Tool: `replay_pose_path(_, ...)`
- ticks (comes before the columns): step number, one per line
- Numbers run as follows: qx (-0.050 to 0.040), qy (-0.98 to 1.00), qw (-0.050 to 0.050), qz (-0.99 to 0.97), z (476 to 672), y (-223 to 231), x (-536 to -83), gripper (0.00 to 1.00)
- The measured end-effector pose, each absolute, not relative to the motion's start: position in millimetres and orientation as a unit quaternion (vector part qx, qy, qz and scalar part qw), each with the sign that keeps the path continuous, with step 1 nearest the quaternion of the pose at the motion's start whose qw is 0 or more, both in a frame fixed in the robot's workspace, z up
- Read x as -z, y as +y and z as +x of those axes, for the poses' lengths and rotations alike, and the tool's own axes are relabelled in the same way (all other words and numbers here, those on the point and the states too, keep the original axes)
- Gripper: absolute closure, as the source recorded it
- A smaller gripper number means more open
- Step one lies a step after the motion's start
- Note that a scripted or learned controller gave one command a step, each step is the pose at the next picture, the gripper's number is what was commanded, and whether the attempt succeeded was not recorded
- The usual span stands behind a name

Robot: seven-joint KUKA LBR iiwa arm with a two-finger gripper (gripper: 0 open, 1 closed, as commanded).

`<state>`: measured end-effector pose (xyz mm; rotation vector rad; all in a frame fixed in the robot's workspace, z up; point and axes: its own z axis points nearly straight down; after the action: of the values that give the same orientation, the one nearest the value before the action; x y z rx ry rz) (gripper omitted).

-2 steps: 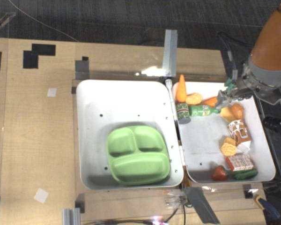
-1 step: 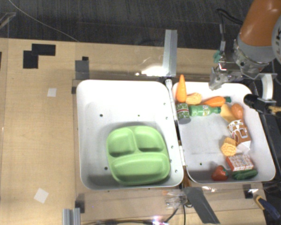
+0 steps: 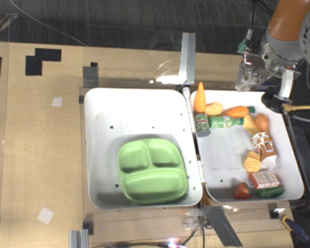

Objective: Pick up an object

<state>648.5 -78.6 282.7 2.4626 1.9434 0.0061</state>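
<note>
The right bin (image 3: 225, 159) holds several toy foods. An orange carrot (image 3: 199, 98) lies against the divider, with a yellow crinkled piece (image 3: 214, 108) and a second carrot (image 3: 236, 111) beside it. A green bottle (image 3: 220, 122) lies below them, next to a small can (image 3: 201, 126). Down the right side are an orange piece (image 3: 259, 123), a brown snack packet (image 3: 263, 144), a yellow waffle piece (image 3: 252, 163), a red box (image 3: 264, 179), a red fruit (image 3: 242, 191) and a green vegetable (image 3: 270, 192). My gripper (image 3: 246, 80) hangs above the bin's far edge, apart from all of them.
The left bin (image 3: 103, 112) carries a green divided plate (image 3: 152, 170) in its near half. A metal post (image 3: 188, 56) stands at the far end of the divider between the bins. Cables run along the right bin's right side.
</note>
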Motion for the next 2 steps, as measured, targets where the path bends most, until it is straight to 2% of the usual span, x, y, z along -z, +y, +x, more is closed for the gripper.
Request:
replay_pose_path(1,-0.0037,0.623,0.005,0.782,650.0,-77.5,-295.2,1.00)
replay_pose_path(2,-0.0010,0.508,0.001,0.861,576.1,-95.1,-296.5,1.00)
